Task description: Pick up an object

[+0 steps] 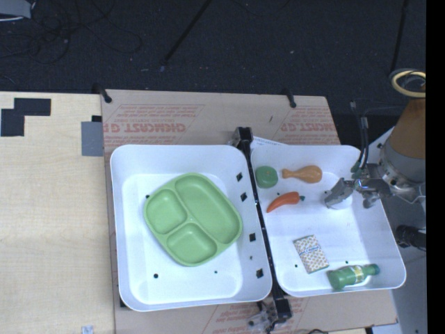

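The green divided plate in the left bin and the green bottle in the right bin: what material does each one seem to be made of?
The green divided plate looks like moulded plastic with a matte finish: uniform colour, soft rounded ridges, no sharp glare. The green bottle seems to be plastic too, perhaps a toy, glossier, with a paler band around it; its small size here leaves this uncertain.

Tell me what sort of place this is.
Probably a robotics lab test bench: two white bins on cardboard, toy food such as a carrot and drumstick, loose cables on the dark floor, and the arm's claw reaching in.
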Controlling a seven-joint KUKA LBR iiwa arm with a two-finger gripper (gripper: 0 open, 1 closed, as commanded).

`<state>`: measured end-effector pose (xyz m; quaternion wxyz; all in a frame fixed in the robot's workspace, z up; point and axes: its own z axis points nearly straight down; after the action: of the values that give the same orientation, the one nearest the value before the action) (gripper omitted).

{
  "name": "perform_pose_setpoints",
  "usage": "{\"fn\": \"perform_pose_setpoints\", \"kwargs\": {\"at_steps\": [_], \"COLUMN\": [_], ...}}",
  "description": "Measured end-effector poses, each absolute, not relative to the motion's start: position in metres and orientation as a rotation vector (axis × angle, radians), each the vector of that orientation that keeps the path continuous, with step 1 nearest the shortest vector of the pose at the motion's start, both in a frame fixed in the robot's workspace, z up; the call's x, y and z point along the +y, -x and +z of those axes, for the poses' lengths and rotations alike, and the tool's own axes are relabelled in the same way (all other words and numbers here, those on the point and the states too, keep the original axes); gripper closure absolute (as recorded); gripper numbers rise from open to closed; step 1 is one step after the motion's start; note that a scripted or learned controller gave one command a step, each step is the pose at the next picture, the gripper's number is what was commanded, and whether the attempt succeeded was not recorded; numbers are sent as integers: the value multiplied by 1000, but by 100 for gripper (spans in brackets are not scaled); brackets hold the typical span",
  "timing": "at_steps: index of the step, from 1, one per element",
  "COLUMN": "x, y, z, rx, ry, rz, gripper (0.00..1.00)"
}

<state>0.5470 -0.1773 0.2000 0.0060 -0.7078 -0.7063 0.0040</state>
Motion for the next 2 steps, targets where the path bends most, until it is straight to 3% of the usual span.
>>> {"fn": "perform_pose_setpoints", "kwargs": {"at_steps": [1, 2], "x": [-177, -172], "y": [-550, -556], "z": [207, 159], "rx": [-2221, -2218], "ry": [2221, 2215], "rz": [1, 5], "gripper": [0, 0]}}
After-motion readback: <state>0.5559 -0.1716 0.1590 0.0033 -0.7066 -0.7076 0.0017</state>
